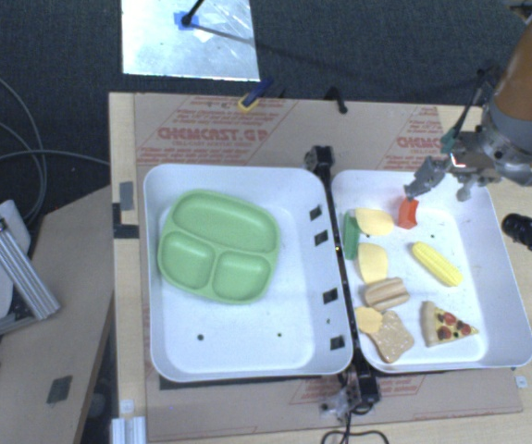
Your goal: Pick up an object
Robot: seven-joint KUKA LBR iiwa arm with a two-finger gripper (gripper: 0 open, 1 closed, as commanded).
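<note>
Overhead, at a slant: two shallow white bins side by side on a brown printed board, left bin (pixel 184 345) at centre frame, right bin (pixel 499 299) toward the right edge. Green divided tray (pixel 217 245) lying flat in the left bin, three compartments, toward its upper left part.

Toy food scattered across the right bin: small red piece (pixel 407 213) near the upper middle; pale yellow piece (pixel 374 221) just left of it; green piece (pixel 351 234) against the bin's left wall; another pale yellow piece (pixel 373 263) below; sausage-like piece (pixel 386 292) lower still; bread slice (pixel 394 338) near the bottom edge, touching a small yellow piece (pixel 368 319) at its upper left; corn cob (pixel 436 263) at mid-bin, tilted; pizza slice (pixel 445 325) at lower right.

Arm entering from the upper right of the frame, orange band above the grey wrist. Gripper (pixel 437 176) hanging over the upper part of the right bin, one grey finger (pixel 422 179) slanting down toward the red piece, tip just above and right of it. Cannot tell whether touching or apart, nor how far the fingers are spread; nothing seen between them.

Shiny square sheet (pixel 190 24) on dark floor at upper left of the frame, blue mark on it.
</note>
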